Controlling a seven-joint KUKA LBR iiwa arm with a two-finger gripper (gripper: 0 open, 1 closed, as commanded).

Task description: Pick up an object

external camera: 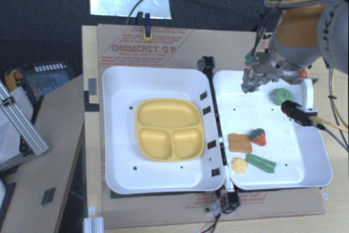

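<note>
Gripper [252, 84] hangs over the right bin's [313, 172] far end, grip state unclear, nothing visibly held. Green ball [282, 96] lies just beside it; yellow divided tray [168, 128] fills the left bin [117, 133].

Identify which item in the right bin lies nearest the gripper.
The round green piece, just right of the gripper; the other items cluster toward the bin's front edge.

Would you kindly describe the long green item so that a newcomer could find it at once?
Look in the right-hand white bin, at the cluster near its front left. The long green item lies lowest there, slanted, beside a small yellow piece. It is the cluster's only elongated green thing.
</note>
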